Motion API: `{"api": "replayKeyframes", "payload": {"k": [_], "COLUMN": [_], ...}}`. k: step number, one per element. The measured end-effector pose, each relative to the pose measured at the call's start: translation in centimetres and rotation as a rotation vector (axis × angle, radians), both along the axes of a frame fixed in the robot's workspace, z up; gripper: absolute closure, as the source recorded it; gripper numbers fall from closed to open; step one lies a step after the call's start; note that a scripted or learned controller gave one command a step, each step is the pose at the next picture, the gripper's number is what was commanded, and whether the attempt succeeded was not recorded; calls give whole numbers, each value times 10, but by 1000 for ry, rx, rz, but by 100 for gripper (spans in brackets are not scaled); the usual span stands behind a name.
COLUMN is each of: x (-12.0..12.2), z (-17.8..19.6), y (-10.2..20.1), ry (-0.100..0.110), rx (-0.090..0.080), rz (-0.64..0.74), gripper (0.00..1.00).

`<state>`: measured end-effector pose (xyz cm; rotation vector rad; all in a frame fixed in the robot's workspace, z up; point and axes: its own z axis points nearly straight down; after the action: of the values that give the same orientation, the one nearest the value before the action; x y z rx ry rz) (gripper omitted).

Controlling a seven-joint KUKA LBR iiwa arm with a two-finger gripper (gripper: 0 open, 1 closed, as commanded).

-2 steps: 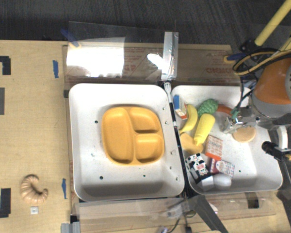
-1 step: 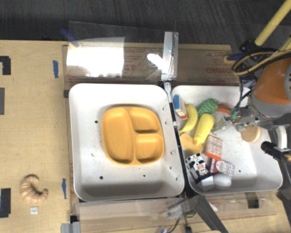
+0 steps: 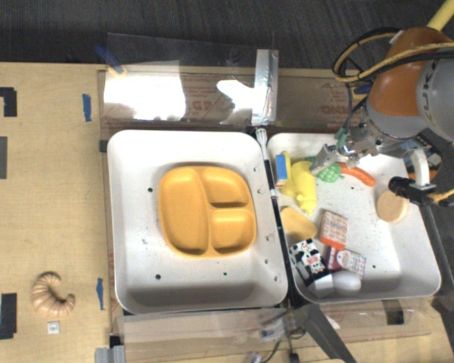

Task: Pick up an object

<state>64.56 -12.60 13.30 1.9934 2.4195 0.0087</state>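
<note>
My gripper [image 3: 334,154] hangs low over the back of the right bin [image 3: 416,267], below the orange wrist band [image 3: 397,89]. It sits just above a small green object [image 3: 330,175] and beside an orange carrot-like piece [image 3: 359,176]. I see nothing held in it. Left of it lie a yellow banana-shaped toy [image 3: 303,188] and a blue item [image 3: 282,169]. A round tan disc [image 3: 392,207] lies to the right. Nearer the front are a yellow wedge [image 3: 297,221], a red patterned box [image 3: 334,228], a black-and-white item [image 3: 306,256] and a white object [image 3: 346,282].
The left bin [image 3: 129,263] holds a yellow divided plate [image 3: 208,208]. A tan curled toy [image 3: 52,293] lies on the wooden bench at the far left. Cables [image 3: 363,51] loop above the arm. A silver taped divider [image 3: 265,89] stands behind the bins.
</note>
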Motion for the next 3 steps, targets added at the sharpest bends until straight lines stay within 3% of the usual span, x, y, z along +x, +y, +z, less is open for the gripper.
{"api": "replayKeyframes", "payload": {"k": [1,2,3], "x": [8,23,23], "z": [-46,-46,-35], "y": [-75,12,11], "ry": [7,6,6], "rx": [1,3,0], "rz": [44,-137,-137], "gripper": [0,0,100]}}
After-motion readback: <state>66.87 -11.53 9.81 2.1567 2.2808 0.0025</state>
